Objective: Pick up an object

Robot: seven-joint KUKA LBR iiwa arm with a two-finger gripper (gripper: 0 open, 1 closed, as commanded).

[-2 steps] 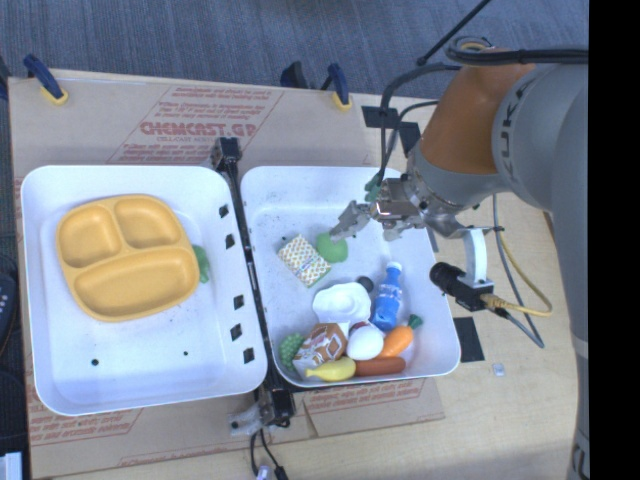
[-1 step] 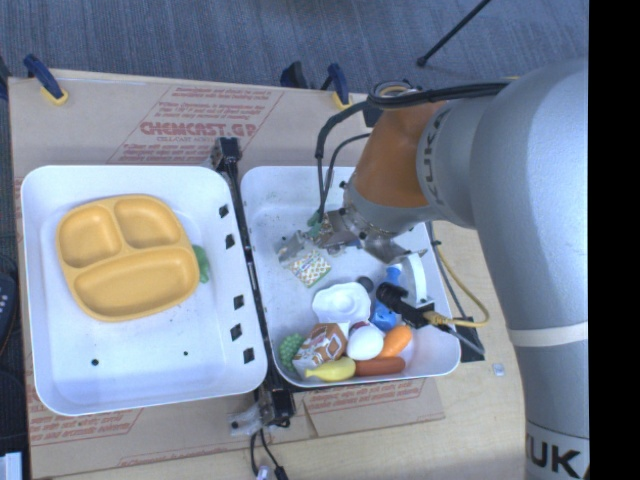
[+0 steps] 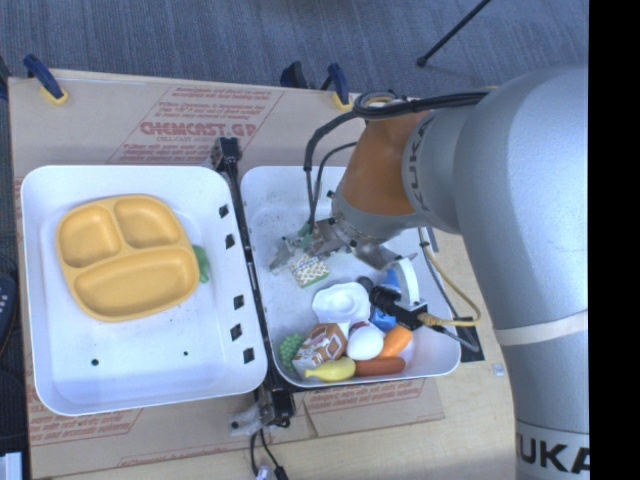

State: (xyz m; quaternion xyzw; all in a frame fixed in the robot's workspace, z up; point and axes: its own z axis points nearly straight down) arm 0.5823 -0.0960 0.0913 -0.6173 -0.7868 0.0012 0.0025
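2 shallow white bins sit side by side on the bench, the left bin (image 3: 40, 268) and the right bin (image 3: 262, 193), touching along a black clipped seam. The arm (image 3: 500, 168) comes in from 3 o'clock, its orange band (image 3: 378, 168) over the right bin's upper half. The gripper (image 3: 300, 250) hangs low near the middle of the right bin, pointing toward 8 o'clock; whether its claw is spread or pressed together cannot be told, since the tips blur into the clutter beneath them. Just below it, touching or almost touching, lies a small patterned packet (image 3: 310, 268), tilted. Toward 5 o'clock from the gripper the pile of toys crowds the bin's lower corner: a white cup (image 3: 340, 301), a blue piece (image 3: 384, 318), a white egg (image 3: 365, 343), an orange carrot (image 3: 398, 340), a red sausage (image 3: 380, 366), a yellow banana (image 3: 332, 370), a printed snack box (image 3: 322, 345) and something green (image 3: 290, 348). In the left bin a yellow divided tray (image 3: 125, 253) rests in the upper half, with a green item (image 3: 203, 265) peeking from its 3 o'clock edge.
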